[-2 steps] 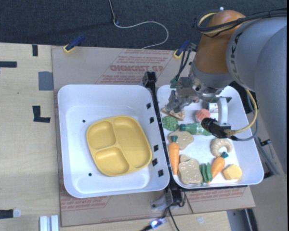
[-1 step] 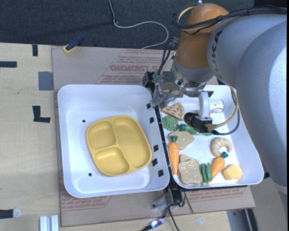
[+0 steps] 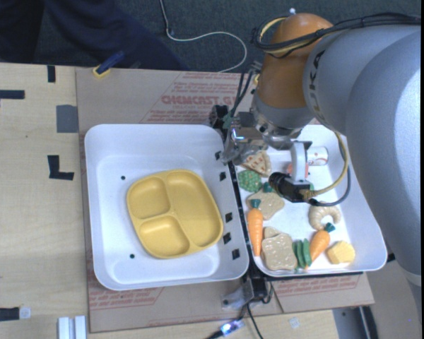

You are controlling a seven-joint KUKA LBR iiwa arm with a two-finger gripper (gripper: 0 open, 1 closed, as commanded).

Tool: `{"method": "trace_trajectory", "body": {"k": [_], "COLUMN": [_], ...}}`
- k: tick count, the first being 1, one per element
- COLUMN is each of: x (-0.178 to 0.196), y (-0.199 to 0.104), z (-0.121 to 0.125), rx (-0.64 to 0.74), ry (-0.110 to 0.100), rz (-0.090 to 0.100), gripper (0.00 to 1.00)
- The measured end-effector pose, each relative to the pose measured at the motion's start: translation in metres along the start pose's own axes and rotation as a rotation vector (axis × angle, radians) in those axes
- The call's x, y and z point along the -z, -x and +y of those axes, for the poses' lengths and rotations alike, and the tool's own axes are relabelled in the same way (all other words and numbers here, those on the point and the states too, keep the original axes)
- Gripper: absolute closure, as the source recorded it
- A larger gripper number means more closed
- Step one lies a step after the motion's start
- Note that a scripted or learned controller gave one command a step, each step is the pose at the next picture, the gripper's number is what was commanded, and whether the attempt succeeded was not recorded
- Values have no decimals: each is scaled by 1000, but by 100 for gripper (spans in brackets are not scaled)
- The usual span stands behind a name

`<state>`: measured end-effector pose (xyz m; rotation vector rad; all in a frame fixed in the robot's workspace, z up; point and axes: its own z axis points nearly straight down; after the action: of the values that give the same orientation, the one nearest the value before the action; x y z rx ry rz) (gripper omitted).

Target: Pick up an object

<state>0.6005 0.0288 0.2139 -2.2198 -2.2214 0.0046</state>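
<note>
Toy food: a heap of small play-food pieces lies in the right bin (image 3: 371, 240), under and in front of the arm; none of it is visibly lifted.
Nearest pieces: a tan cracker-like slab (image 3: 278, 251) by the front wall, a small carrot with green top (image 3: 317, 244) and a yellow cheese wedge (image 3: 341, 252) to its right.
Long carrot: an orange carrot (image 3: 255, 231) lies lengthwise along the bin's left wall, just beside the cracker.
Middle pieces: a pale bread-shaped piece (image 3: 268, 205) and a curled cream-coloured piece (image 3: 324, 215) well apart on the white floor.
Farther pieces: a green leafy bit (image 3: 250, 181) and a pizza-like slice (image 3: 257, 163) close under the wrist.
Left bin: the left bin (image 3: 102, 189) carries a yellow divided plate (image 3: 173, 212) with three compartments, lying flat.
Jaws: the jaws (image 3: 234, 147) sit low at the far end of the divide between the bins, near the pizza slice; whether they are wide or narrow cannot be told, and nothing shows between them.
Arm: the grey arm (image 3: 381, 104) with its orange band (image 3: 293, 55) reaches in from the right over the right bin.
Table: the table (image 3: 28, 189) bears both bins on a brown cardboard sheet (image 3: 191, 97).
</note>
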Motion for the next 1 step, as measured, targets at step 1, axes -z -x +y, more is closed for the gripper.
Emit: {"method": "trace_trajectory", "body": {"k": [1], "x": [17], "y": [-6], "z": [-3], "rx": [1], "ry": [2], "rz": [2], "gripper": [100]}}
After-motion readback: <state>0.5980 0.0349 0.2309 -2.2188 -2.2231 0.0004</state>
